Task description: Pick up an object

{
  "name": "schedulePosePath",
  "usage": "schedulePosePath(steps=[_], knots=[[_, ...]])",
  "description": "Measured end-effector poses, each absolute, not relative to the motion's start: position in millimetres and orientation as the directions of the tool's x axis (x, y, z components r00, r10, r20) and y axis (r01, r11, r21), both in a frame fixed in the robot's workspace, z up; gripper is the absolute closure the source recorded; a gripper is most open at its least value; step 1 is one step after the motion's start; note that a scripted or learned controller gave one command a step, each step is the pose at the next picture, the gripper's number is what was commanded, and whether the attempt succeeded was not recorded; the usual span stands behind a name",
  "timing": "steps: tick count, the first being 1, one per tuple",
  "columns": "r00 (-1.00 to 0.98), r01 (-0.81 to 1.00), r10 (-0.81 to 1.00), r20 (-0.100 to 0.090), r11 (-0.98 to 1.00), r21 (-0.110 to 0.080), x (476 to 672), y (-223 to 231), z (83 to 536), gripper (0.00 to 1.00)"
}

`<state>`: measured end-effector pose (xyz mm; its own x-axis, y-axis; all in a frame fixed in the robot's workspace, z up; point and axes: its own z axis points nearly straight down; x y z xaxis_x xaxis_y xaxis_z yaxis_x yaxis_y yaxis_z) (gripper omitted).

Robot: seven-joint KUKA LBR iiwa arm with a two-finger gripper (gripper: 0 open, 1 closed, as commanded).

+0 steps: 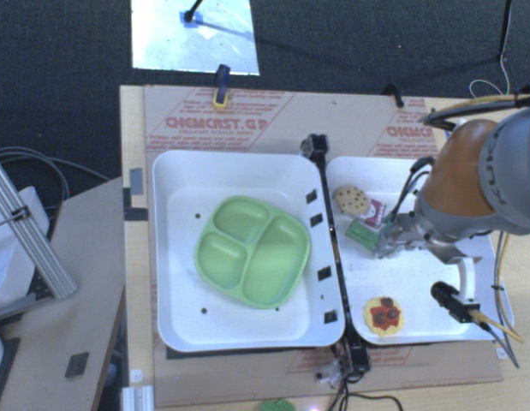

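- Camera view, arm: grey arm with orange band enters at right of frame, bent down over the right bin [419,168]; gripper [386,240] low at that bin's centre-left.
- Finger state: cannot tell.
- Green block [362,234]: flat, tilted, touching the gripper tip.
- Cookie [351,199]: round, speckled, just above the block.
- Pizza toy [384,314]: lower centre of the right bin.
- Left bin [175,229]: green divided plate [253,251] at centre.
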<state>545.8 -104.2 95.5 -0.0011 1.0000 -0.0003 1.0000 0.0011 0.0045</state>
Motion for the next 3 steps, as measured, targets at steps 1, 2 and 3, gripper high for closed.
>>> schedulePosePath(steps=[1,2,3], knots=[[-0.003,1.0,1.0,-0.007,0.003,0.015,614.1,-158.9,173.2,1.0],[-0.001,1.0,1.0,-0.003,0.001,0.013,636.1,-108.3,99.2,1.0],[-0.003,1.0,1.0,-0.013,0.003,0.022,638.9,-89.7,94.8,1.0]])
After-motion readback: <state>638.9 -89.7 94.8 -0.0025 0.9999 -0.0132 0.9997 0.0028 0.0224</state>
